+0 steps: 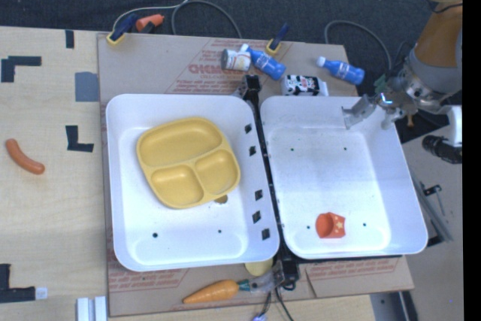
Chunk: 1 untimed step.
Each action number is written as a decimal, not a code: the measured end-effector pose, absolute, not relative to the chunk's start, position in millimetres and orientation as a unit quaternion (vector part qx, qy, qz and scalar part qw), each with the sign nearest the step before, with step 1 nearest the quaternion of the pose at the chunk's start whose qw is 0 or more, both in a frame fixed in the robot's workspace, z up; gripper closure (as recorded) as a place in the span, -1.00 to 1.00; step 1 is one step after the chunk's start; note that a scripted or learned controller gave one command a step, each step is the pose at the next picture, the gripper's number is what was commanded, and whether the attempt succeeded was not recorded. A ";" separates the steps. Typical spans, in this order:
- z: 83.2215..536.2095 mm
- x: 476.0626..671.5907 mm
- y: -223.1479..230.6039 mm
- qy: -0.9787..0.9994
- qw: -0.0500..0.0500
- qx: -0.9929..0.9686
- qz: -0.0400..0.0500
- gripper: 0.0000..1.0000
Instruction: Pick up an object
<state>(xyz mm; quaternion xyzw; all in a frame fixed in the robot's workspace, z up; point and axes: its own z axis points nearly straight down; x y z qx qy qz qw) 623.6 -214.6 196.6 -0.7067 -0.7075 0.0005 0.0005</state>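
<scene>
Gripper (359, 113) hovers over the right bin's (391, 184) top right corner, claw state impossible to tell; the orange object (330, 225) sits well apart, near the front edge

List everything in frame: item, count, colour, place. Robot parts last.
divided plate: 1, yellow, in the left bin
left bin: 1, white, left half of the board
right bin: 1, white, right half of the board
small orange object: 1, orange-red, near the front of the right bin
toy carrot: 1, orange, on the board in front of the left bin
toy sausage: 1, orange-red, on the wooden bench at far left
bottles: 2, blue with white caps, behind the bins
white bottle: 1, white, behind the bins
black-and-white box: 1, behind the right bin
clamps: 2, one orange-handled, one blue-handled, at the board's back edge
arm: 1, grey with orange band, right edge
end effector: 1, grey, over the right bin's back right corner
</scene>
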 end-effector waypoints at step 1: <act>131.4 503.1 -222.0 -0.705 0.007 -0.709 0.003 -1.00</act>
